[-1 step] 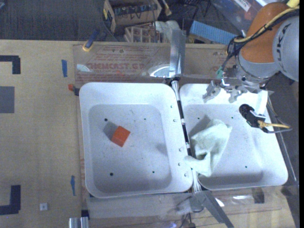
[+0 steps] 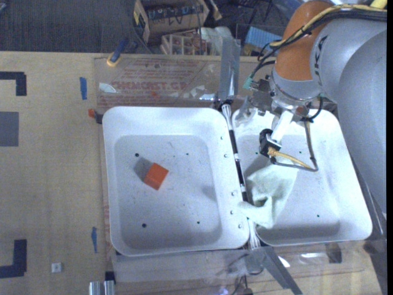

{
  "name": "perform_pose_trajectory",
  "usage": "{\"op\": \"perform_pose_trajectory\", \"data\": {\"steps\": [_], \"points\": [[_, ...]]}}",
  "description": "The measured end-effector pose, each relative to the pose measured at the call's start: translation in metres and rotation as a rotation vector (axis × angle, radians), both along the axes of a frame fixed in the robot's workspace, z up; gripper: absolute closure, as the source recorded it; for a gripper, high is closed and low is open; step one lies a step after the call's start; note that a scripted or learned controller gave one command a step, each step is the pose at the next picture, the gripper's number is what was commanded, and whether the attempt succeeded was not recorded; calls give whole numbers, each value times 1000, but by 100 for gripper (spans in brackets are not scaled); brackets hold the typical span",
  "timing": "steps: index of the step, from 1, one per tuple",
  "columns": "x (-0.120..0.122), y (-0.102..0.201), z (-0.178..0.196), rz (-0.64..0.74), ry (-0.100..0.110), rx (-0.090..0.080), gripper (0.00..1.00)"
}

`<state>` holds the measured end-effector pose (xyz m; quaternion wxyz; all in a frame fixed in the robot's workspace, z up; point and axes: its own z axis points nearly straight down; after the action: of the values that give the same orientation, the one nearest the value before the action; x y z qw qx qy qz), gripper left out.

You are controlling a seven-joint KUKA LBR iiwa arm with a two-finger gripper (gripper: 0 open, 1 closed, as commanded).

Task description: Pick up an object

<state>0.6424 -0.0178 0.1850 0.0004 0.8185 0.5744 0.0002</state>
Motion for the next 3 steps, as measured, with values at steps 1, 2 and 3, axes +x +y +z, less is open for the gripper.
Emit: {"op": "perform_pose_trajectory", "data": {"steps": [1, 2, 3], "points": [[1, 1, 11, 2, -2, -1, 100], [-25, 83, 0, -218, 6, 1, 100], [-92, 137, -95, -480, -5, 4, 100]]}}
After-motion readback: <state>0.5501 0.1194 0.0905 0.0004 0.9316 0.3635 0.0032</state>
